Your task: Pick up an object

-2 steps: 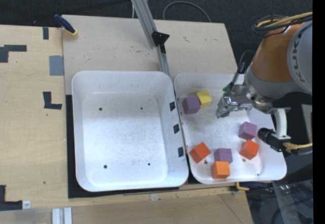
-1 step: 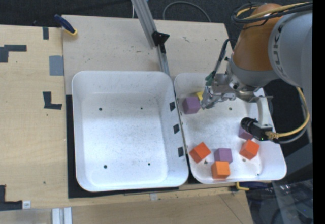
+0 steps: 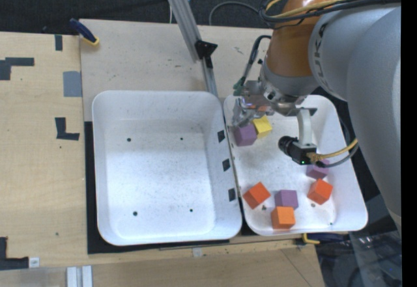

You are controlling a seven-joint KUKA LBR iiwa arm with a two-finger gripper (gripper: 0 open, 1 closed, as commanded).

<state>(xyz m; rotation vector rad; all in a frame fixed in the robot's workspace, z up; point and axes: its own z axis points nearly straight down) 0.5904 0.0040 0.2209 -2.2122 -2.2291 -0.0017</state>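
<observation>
Purple cube [image 3: 245, 134]: lies in the right bin [image 3: 345, 214], at its upper left, close to the wall shared with the left bin [image 3: 156, 168]. A yellow cube [image 3: 262, 125] sits just beside it, up and to the right.

End effector [image 3: 246, 112]: hangs directly above the purple cube, at the bin's upper left corner. Whether it is released, clenched or grasping the cube cannot be told; the wrist hides that part.

Arm [image 3: 352, 38]: grey, with an orange band [image 3: 296, 32] above the wrist; reaches in from the right and covers the bin's upper right part. Black and yellow cables run along it.

Other contents of the right bin, lower half:
- orange cube [image 3: 257, 194], left;
- orange cube [image 3: 283, 217], near the front wall;
- orange cube [image 3: 320, 191], right;
- purple cube [image 3: 286, 198], between the orange ones;
- small purple cube [image 3: 317, 173], just above the right orange cube.

Tabletop [image 3: 39, 149]: light wood with grey and black tape marks on the left. A slanted metal rail [image 3: 182, 9] runs from the top edge down to the bins.
</observation>
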